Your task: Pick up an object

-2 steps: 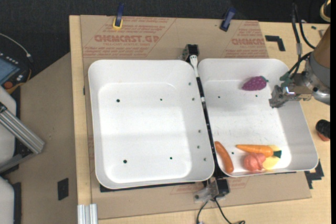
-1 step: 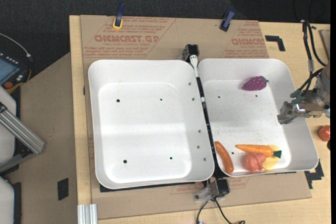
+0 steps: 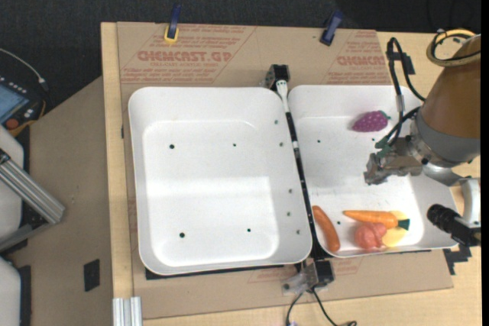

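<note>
The right bin (image 3: 328, 164) holds a purple bunch of grapes (image 3: 370, 121) near its far side. Along its near edge lie an orange carrot (image 3: 372, 217), a pink and yellow piece (image 3: 373, 237) and a reddish sausage-shaped piece (image 3: 326, 229). My gripper (image 3: 380, 170) hangs over the middle right of this bin, between the grapes and the carrot, above bare bin floor. Nothing shows between its fingers.
The left bin (image 3: 210, 179) lies beside the right one, with a black divider strip (image 3: 294, 153) between them. Cardboard (image 3: 229, 50) lies under both bins, held by two clips at the back. A black cable (image 3: 397, 80) hangs over the right bin's far corner.
</note>
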`<state>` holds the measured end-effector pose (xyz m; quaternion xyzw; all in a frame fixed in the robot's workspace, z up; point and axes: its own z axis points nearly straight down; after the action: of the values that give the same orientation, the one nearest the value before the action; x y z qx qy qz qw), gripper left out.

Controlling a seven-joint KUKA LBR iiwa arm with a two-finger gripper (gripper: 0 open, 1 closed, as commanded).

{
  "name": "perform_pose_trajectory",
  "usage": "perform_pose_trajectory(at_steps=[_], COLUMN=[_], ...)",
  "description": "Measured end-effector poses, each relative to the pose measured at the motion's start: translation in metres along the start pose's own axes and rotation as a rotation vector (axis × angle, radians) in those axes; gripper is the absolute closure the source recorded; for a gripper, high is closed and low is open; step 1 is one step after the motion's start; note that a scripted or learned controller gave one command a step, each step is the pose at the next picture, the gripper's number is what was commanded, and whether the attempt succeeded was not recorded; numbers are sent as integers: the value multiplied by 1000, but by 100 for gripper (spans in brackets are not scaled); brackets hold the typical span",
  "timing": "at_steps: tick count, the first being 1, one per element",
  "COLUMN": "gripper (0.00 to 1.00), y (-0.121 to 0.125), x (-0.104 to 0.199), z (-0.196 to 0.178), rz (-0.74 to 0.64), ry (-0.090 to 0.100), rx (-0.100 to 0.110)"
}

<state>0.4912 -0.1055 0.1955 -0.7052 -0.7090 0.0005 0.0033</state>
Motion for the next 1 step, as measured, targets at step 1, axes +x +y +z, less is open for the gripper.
perform_pose_trajectory(at_steps=[1], gripper=[100], y=[1], x=[-4], z=[-13], rz=[5], ry=[-5], rx=[-8])
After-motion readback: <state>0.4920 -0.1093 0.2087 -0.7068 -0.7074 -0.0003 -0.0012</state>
